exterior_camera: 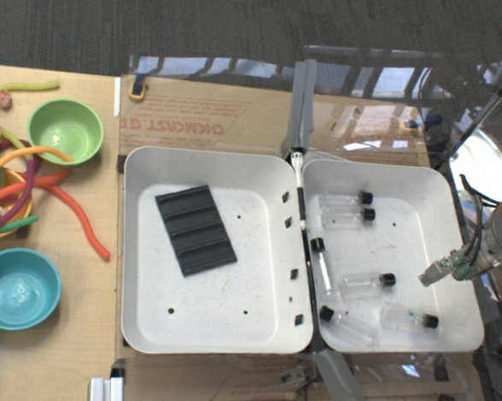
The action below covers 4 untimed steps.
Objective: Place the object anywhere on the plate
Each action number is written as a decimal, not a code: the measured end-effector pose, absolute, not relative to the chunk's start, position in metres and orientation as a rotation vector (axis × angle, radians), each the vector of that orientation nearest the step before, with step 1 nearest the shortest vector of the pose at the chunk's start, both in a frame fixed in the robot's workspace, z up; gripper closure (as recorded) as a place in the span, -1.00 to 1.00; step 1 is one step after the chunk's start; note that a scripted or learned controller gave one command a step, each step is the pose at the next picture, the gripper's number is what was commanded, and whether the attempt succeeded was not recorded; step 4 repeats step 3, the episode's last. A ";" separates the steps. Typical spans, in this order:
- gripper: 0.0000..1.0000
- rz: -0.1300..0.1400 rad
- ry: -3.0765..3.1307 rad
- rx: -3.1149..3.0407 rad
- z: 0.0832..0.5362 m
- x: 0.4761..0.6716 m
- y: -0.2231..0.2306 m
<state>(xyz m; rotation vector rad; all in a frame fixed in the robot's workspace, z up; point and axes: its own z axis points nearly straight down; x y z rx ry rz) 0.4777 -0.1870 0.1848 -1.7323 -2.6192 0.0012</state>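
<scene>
A black ridged plate [195, 229] lies tilted in the left white bin [131, 316], toward its back left. Several clear vials with black caps lie in the right bin [447, 338]: two side by side at the back [346, 207], one mid-bin [367, 283], one at the front right [407, 318], one at the front left [346, 318] and one along the left wall [320, 262]. My gripper [434, 274] hangs at the right bin's right side, near its wall, apart from the vials. Nothing is visibly held in it.
On the wooden bench left of the bins stand a green bowl [65, 131] and a teal bowl [15, 289], with coloured ropes [38, 185] spilling between them. Cardboard [205, 119] lies behind the bins. The arm's cables [483, 194] hang at the right.
</scene>
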 end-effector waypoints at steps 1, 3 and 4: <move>1.00 0.001 -2.690 -1.621 0.166 0.478 -0.222; 1.00 -0.001 -2.705 -1.596 0.107 0.477 -0.222; 1.00 -0.001 -2.705 -1.596 0.107 0.477 -0.222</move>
